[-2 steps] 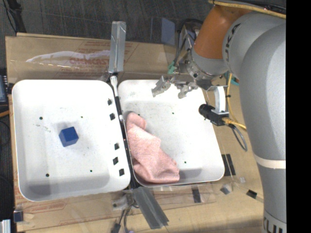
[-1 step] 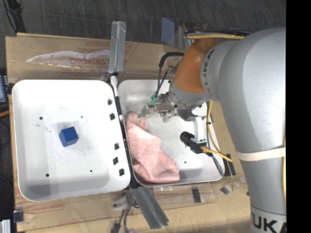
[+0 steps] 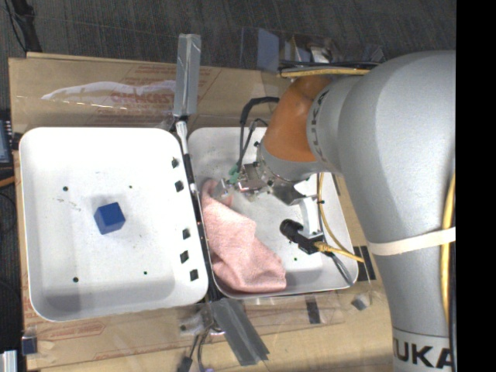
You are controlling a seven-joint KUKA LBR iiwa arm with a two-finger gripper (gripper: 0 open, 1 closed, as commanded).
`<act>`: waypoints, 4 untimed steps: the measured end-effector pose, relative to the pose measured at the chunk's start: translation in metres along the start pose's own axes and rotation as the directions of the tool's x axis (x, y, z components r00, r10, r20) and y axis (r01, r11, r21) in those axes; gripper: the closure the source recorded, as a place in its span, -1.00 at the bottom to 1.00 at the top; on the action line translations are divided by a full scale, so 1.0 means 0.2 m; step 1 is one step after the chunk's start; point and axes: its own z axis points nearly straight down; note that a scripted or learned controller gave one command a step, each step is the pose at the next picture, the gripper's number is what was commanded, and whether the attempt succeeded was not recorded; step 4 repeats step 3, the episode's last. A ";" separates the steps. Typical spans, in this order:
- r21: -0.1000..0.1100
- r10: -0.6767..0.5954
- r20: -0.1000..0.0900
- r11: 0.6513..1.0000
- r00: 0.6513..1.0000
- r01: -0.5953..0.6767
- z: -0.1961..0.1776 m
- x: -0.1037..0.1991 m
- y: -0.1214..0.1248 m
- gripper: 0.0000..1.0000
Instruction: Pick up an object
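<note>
- gripper [image 3: 240,178] low in the right bin [image 3: 329,273], at the 12 o'clock edge of the pink cloth [image 3: 236,246]; grip state unreadable.
- blue cube [image 3: 110,217] sits in the left bin [image 3: 46,153].
- judged: nothing lifted yet; the grasp and lift remain.

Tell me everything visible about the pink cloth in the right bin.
The pink cloth looks like soft terry fabric, crumpled and folded rather than spread flat. It lies in the right bin, along that bin's left wall, running from about mid-bin down to the near edge. Its upper end reaches toward the gripper, which sits just above it; whether they touch cannot be told. No other loose thing rests on it.
</note>
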 end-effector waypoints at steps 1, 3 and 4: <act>-0.004 0.127 0.001 0.992 0.992 -0.127 -0.51 0.24 0.03 -1.00; -0.001 0.118 0.000 0.993 0.993 -0.118 -0.55 0.25 0.04 -1.00; -0.001 0.118 0.000 0.993 0.993 -0.118 -0.55 0.25 0.04 -1.00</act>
